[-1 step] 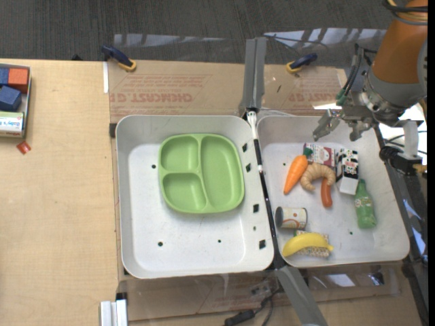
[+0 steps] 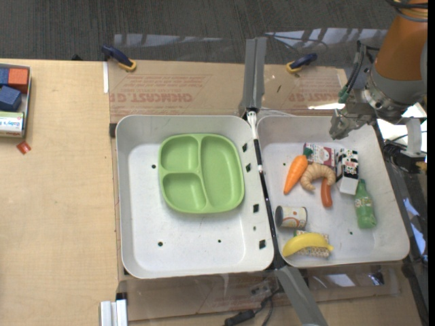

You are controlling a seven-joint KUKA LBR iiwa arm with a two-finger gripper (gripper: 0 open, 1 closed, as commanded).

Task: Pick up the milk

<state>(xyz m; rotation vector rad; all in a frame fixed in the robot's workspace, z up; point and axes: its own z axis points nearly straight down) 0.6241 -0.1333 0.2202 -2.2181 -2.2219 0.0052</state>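
grey claw (image 2: 342,129) above the milk (image 2: 349,170); its grip state is too blurred to tell.

Bright, even overhead light; sharp pic.

The plate (image 2: 202,174) lies in the left bin (image 2: 136,202). In the right bin (image 2: 387,243), the milk (image 2: 349,171) lies right of the croissant (image 2: 317,176), above the bottle (image 2: 365,206); the banana (image 2: 306,244) lies nearest.

The claw (image 2: 342,129) hangs over the right bin's (image 2: 391,202) far edge. The milk (image 2: 349,171) lies just below it, beside a bottle (image 2: 365,205).
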